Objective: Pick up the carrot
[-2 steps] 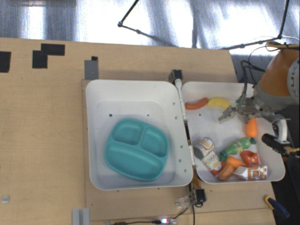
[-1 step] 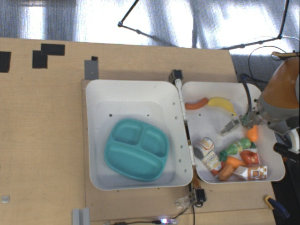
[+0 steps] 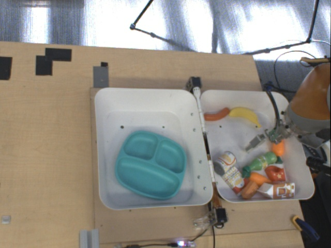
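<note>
Though it lies half buried among the other toys, the carrot is easy enough to pick out: a stubby orange cone, thick at its upper right end and tapering towards the lower left, with a smooth plastic look. It sits below the gripper and slightly to its left, apart from it, near the front wall of the right bin.

Far to the gripper's left, a teal divided plate lies in the left bin. Closer, to the lower left of the gripper, is a small tilted can with a printed label; I can't read the print. Up and to the left of the gripper lie a red sausage and then a banana. Just below the gripper is a green bottle-shaped piece, then a red lump. Lower still, a white carton carries red print too small to read.

Touching the gripper's lower right side, as far as I can see, is a small orange lump; what it is I can't make out. Whether the gripper is clenched or released I can't tell either, as it is small and blurred from here. The arm is cut off at the right edge.
</note>
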